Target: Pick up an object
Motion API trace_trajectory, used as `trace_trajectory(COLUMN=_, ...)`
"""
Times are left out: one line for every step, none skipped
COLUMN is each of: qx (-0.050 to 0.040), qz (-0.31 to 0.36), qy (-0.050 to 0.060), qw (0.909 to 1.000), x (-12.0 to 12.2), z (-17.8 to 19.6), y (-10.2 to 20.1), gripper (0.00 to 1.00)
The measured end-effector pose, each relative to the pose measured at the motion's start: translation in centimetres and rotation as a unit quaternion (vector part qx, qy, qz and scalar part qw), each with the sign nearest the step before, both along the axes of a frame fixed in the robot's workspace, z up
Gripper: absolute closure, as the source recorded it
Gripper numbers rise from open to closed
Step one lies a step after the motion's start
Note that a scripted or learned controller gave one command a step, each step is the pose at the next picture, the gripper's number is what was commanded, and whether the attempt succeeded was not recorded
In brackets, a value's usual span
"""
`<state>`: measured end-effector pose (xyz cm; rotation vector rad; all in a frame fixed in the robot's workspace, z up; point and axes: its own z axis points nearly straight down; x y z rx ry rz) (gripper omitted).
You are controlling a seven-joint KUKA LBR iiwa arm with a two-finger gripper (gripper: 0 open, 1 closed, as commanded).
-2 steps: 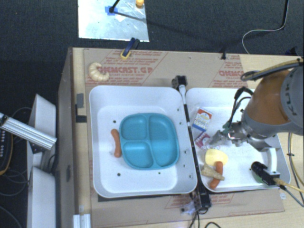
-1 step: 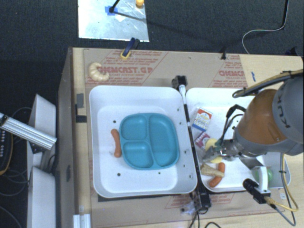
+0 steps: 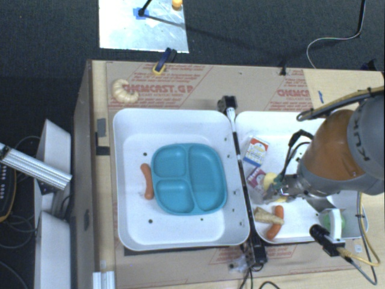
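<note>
My gripper point(image 3: 275, 190) hangs low over the middle of the right bin point(image 3: 274, 120), with the grey and orange arm behind it to the right. Its tip is right beside a small yellow item point(image 3: 269, 178) and a pink packet point(image 3: 256, 177). A white carton with red and blue print point(image 3: 255, 151) lies just above them. Below the gripper lie an orange sausage point(image 3: 277, 221) and a beige piece point(image 3: 262, 214). I see nothing lifted clear of the bin floor.
The left bin point(image 3: 180, 117) holds a blue divided plate point(image 3: 189, 179) and another orange sausage point(image 3: 147, 181) at the plate's left. A black divider point(image 3: 239, 161) runs between the bins. On the cardboard behind lie a pale peanut-shaped thing point(image 3: 124, 90) and a blue-yellow tool point(image 3: 163, 61).
</note>
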<state>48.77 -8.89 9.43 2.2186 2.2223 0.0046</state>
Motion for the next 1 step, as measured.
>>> trace_trajectory(qx=-0.0002, qz=0.001, qy=-0.001, qw=1.0, x=9.33, z=9.09, y=5.97, gripper=1.0)
